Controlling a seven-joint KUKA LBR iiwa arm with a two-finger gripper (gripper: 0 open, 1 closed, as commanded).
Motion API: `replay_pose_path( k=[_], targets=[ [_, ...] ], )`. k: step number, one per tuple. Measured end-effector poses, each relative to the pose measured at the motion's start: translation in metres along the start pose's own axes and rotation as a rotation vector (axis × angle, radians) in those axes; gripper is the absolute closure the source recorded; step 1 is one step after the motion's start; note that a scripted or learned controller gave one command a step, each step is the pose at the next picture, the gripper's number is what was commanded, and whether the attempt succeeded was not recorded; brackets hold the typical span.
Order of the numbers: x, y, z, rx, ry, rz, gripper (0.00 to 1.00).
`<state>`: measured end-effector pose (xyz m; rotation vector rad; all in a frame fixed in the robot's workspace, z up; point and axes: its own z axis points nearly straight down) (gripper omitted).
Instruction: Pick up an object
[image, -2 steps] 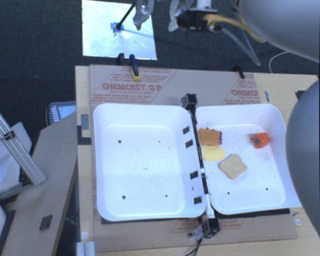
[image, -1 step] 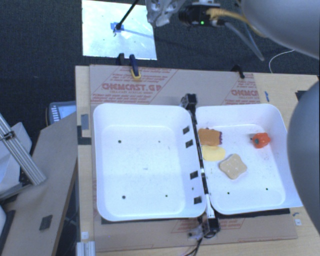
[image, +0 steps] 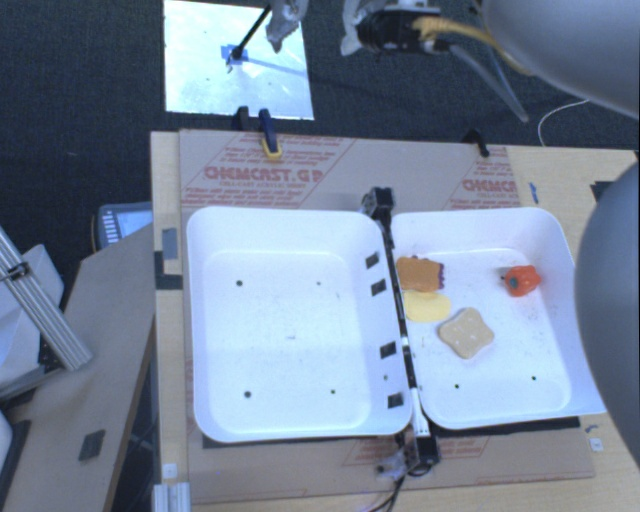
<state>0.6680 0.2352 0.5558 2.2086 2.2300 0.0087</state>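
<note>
Closest to the camera, my own grey arm (image: 610, 330) fills the right edge as a blurred mass, overlapping the right rim of the right bin (image: 540, 395). More of my arm (image: 560, 40) crosses the top right corner, with a yellow cable (image: 455, 30) running along it toward the wrist. My jaws (image: 283, 25) sit at the top of the view, high over the dark floor and a pale square sheet (image: 200, 60), well apart from both bins; I cannot tell whether they are open or closed, and nothing shows between them.

Four things lie in the right bin. An orange-brown piece with a purple edge (image: 419, 273) sits near the bin's left wall. Just below it, touching or nearly so, is a flat yellow piece (image: 428, 307). A tan, toast-shaped piece (image: 466, 333) lies just beside the yellow one, toward the bin's middle. A small orange-red object (image: 519, 281) rests apart from these, near the right side.

On the left is the left bin (image: 200, 300), its floor showing small dark dots. Both bins sit on a brown cardboard sheet (image: 330, 170) printed in red lettering, laid on the counter (image: 165, 180).
</note>
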Motion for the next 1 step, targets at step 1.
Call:
replay_pose_path(
  k=[1],
  targets=[
    [0.0005, 0.0000, -0.0116, -0.003, 0.001, -0.003, 1.00]
  ],
)
